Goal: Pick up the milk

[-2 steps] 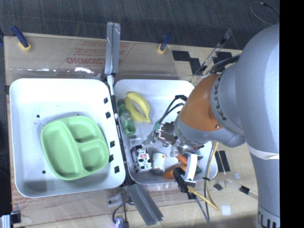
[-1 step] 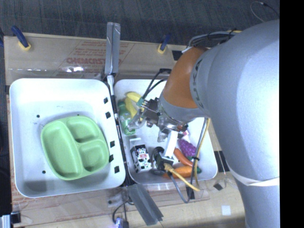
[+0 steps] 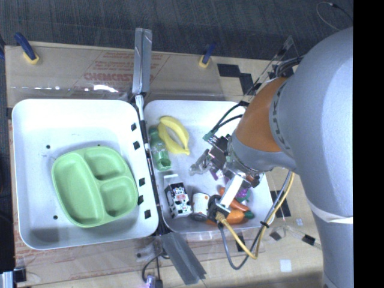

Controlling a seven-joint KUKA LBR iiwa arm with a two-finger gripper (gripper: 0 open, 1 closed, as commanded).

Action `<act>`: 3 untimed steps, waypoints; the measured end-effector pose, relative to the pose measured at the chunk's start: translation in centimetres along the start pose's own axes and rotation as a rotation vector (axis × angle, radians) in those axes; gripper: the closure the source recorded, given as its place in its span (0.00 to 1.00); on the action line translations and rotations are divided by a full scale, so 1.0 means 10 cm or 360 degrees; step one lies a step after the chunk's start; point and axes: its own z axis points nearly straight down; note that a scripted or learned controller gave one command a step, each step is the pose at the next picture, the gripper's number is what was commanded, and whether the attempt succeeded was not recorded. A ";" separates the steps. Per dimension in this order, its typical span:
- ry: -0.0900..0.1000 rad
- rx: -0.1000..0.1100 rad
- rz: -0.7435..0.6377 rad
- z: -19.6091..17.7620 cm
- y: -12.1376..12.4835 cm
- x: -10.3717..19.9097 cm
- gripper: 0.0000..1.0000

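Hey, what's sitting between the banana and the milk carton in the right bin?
In the camera view, the bare white floor of the right bin lies between the banana and the milk carton; a green bottle stands just left of that stretch.

Item count, both bins

Two white bins (image 3: 24, 161); one green plate (image 3: 96, 185), one banana (image 3: 174, 134), one bottle (image 3: 159, 152), one milk carton (image 3: 178, 199).

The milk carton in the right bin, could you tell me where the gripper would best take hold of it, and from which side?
The milk carton seems to lie on its side near the right bin's front-left corner, cow-print face up. I would come straight down and close across its two long sides. The bin wall sits close on its left and a small white cup close on its right, so room for the fingers looks tight.
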 end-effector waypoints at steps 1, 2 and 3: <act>0.0000 0.0001 -0.0156 0.01 -0.28 0.36 0.00; -0.0001 0.0000 -0.0056 0.44 0.03 -0.05 0.00; 0.0002 -0.0004 -0.0166 0.49 0.40 0.22 0.00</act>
